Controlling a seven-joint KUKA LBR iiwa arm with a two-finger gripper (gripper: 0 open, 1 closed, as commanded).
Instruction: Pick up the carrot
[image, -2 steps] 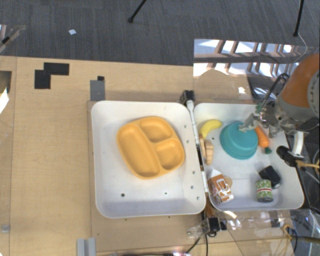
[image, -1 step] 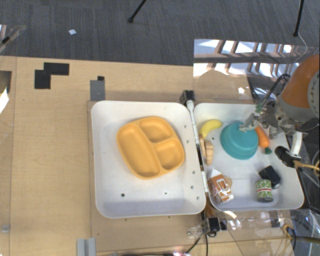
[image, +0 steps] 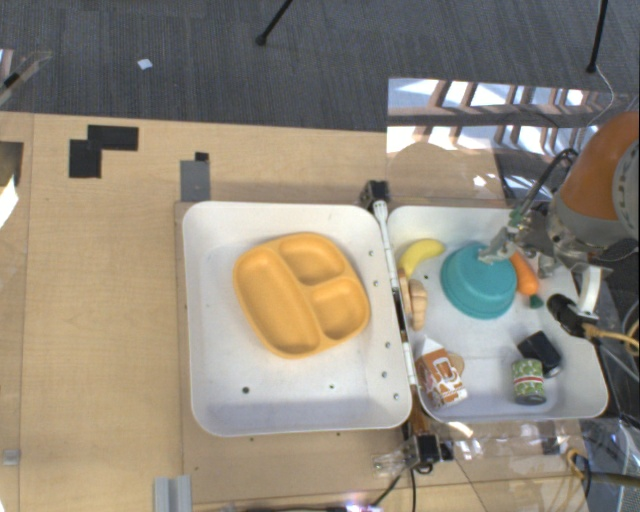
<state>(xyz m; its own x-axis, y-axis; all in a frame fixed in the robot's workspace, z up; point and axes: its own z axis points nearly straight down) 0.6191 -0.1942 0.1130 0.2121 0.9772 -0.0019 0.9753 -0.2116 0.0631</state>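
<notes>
Carrot (image: 525, 276) in right bin (image: 580, 400), upper right part, touching teal bowl (image: 480, 283) on bowl's right side. Pincer (image: 510, 243) just above carrot, over bowl rim; pincer state unclear. Yellow divided plate (image: 300, 292) in left bin (image: 215, 330). Banana (image: 420, 254) left of bowl.

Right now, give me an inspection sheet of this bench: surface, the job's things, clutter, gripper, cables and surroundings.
Surface: wooden bench with two white bins, left bin and right bin, side by side.
Job's things: carrot in the right bin, beside the teal bowl, near the bin's right wall.
Clutter: yellow divided plate in the left bin; banana, snack packet, small green can and a black block in the right bin.
Gripper: gripper above the carrot and the bowl's rim; grip state unclear.
Cables: wires at the bench's front edge.
Surroundings: dark carpet behind the bench.
</notes>
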